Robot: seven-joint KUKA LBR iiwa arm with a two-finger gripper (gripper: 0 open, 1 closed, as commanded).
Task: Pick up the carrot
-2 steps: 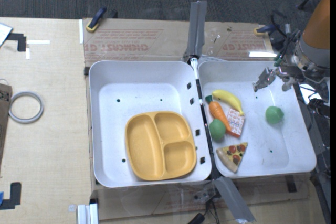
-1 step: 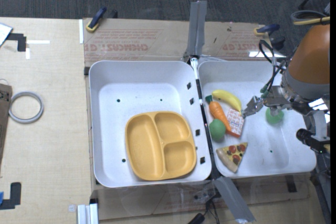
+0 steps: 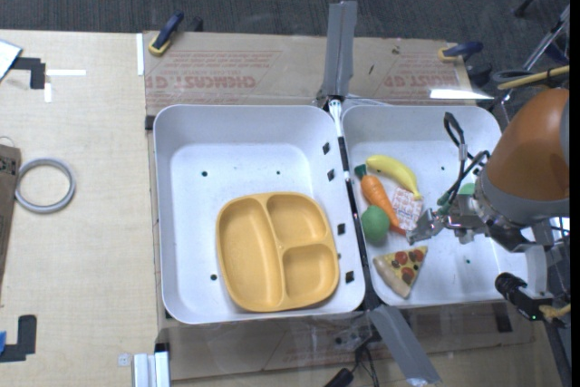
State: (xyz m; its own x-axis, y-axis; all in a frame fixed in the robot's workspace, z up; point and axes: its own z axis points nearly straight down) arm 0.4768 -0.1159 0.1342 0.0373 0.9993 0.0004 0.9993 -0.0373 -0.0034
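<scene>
from my station i see the carrot point(image 3: 376, 198) lying in the right bin point(image 3: 471, 127), near its left wall, slanting from upper left down to lower right. the banana point(image 3: 393, 170) sits just above it, the green ball point(image 3: 374, 223) touches or nearly touches its lower side, and a small red-and-white packet point(image 3: 407, 210) lies against its right. i'd judge it a light, stiff plastic toy (smooth, probably a bit slippery, and tapered), so i'd want the fingers across the thicker upper half, closing across its short width, where neighbours crowd it least. the pizza slice point(image 3: 401, 270) lies lower down, apart from it. the arm reaches in from the right, its orange band point(image 3: 539, 145) high over the bin's right side, wrist angled down and leftward. the gripper point(image 3: 424, 231) hangs just right of the packet, near the carrot's lower tip; i can't tell how it is set, and nothing is visibly in its hold. the yellow tray point(image 3: 276, 249) sits in the left bin point(image 3: 181, 195).
</scene>
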